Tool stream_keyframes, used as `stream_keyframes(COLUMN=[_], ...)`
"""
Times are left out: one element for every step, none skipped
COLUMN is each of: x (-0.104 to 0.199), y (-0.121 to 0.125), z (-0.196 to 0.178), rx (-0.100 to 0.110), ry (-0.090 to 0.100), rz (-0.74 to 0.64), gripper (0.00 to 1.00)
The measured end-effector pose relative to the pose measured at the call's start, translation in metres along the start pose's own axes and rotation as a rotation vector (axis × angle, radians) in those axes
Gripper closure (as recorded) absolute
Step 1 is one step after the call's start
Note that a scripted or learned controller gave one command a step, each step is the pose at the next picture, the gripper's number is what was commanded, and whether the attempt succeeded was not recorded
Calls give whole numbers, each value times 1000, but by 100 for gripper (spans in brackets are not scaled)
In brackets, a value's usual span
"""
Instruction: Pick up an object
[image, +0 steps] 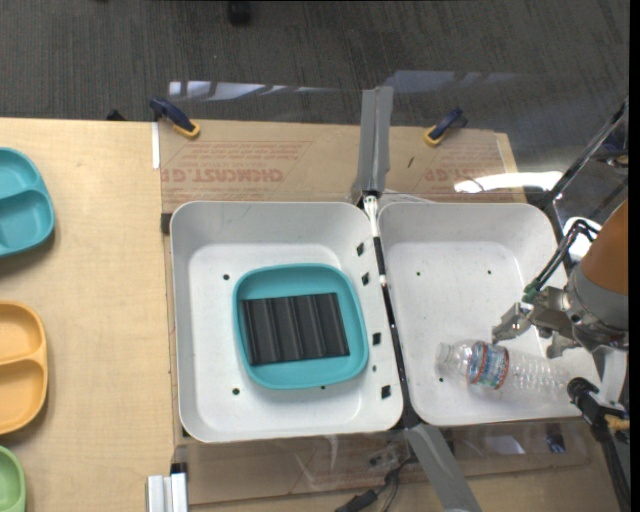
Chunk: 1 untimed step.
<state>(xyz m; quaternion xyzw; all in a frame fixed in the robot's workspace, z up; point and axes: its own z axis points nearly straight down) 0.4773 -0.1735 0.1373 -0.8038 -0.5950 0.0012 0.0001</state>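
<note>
A clear plastic bottle (498, 368) with a blue label lies on its side near the front of the right bin (450, 250). My gripper (532, 336) hangs just above the bottle's far side, at the bin's right edge. Its two fingers are spread apart with nothing between them. One fingertip (507, 326) points left, over the bottle's labelled part. The arm's orange band (610, 250) shows at the right edge. In the left bin (200, 260) rests a teal tray (298, 325) with a dark ridged insert.
On the wooden bench at far left lie a teal divided plate (20, 215), an orange plate (18, 365) and a green one (6, 482). Two clamps (176, 118) (443, 125) hold cardboard behind the bins. A metal divider (376, 140) runs between the bins.
</note>
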Motion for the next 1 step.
stream_keyframes(x=[36], y=[-12], z=[47], rx=[3], ry=[1], rz=[-82], gripper=[0])
